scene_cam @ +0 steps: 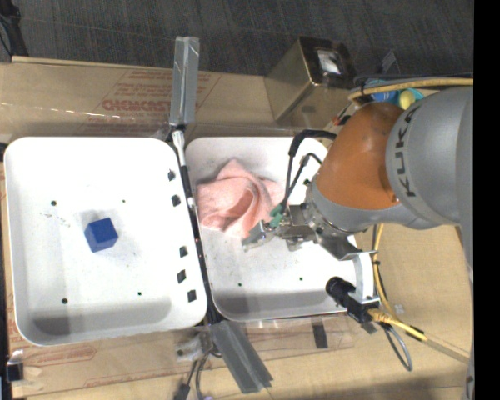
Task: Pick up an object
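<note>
Pink cloth (pixel 233 202) lies crumpled just left of the gripper (pixel 262 236), whose grip state I cannot tell.

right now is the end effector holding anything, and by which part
Cannot be told. The end effector sits at the pink cloth's lower right edge in the right bin, but no grip shows.

the pink cloth (pixel 233 200) looks soft, matt and wrinkled. the blue cube (pixel 102 233) looks smooth, maybe foam or plastic. both white bins (pixel 33 223) seem smooth plastic with slight gloss. the arm (pixel 400 165) has glossy grey and orange shell. the cardboard (pixel 92 98) behind is matt.
</note>
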Available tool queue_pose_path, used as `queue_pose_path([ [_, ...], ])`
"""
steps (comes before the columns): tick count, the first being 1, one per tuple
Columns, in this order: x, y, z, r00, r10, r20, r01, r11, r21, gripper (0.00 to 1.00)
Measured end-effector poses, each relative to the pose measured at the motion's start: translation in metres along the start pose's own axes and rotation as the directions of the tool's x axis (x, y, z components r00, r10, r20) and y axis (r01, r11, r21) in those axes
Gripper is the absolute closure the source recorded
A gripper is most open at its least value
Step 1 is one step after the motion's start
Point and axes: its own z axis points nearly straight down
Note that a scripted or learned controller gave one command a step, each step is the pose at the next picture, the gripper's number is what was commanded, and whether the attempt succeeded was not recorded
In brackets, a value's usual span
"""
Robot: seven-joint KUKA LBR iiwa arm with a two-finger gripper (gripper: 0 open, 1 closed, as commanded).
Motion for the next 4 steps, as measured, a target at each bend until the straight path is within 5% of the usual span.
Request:
queue_pose_path([
  [1,-0.008,0.078,0.086,0.965,-0.261,0.002,0.261,0.965,-0.003,0.00],
  [2,-0.006,0.054,0.003,0.868,-0.496,0.006,0.496,0.868,-0.005,0.00],
  [3,-0.022,0.134,0.076,0.740,-0.672,0.005,0.672,0.740,-0.003,0.00],
  [4,-0.019,0.116,0.096,0.487,-0.873,0.020,0.873,0.487,-0.005,0.00],
])
